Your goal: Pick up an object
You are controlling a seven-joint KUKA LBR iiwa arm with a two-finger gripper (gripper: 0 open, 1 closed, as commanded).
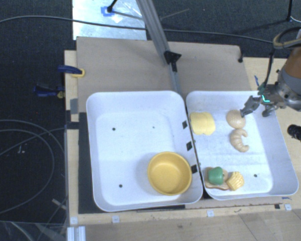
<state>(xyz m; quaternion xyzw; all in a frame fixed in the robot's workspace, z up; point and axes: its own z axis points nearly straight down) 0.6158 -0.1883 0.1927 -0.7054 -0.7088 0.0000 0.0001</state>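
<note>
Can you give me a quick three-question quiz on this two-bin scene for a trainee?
1. True or false: the yellow bowl sits in the left bin.
2. Which item lies nearest the tool? A) bowl B) round bun C) green toy
3. Fill in: the croissant lies in the ____ bin.

Key: 1 true. 2 B, the bun sits just beside the tool at the upper part of the right bin. 3 right.
</note>
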